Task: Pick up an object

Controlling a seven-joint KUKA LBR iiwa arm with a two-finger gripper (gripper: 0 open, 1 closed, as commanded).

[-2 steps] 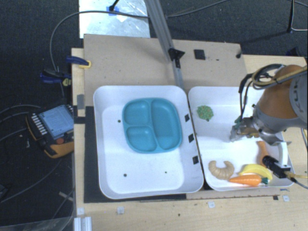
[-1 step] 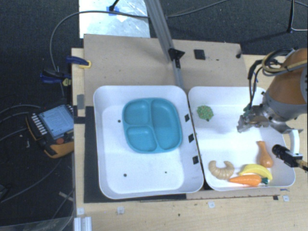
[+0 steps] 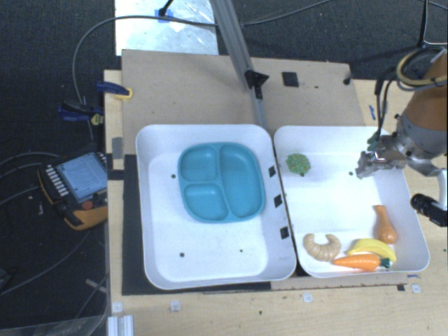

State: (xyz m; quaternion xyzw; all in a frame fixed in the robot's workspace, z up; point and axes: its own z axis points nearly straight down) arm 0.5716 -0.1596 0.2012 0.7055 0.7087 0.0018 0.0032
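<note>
Hovering over right bin (image 3: 420, 208): pincer (image 3: 367, 168), grip state unclear; broccoli (image 3: 298, 163) well left.

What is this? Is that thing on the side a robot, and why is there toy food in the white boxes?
Yes, that is a robot arm, grey with an orange band, reaching in from the right. One camera took this picture, looking down from above the bench. At the arm's tip is its gripper, the part that grabs things. It hangs over the right white bin and nothing is between its fingers.

In that bin lie a green broccoli, a croissant, a banana, a carrot and an orange-brown piece, maybe a chicken leg. The left bin holds a blue plate with three sections. The robot's job is to pick up one object.
</note>
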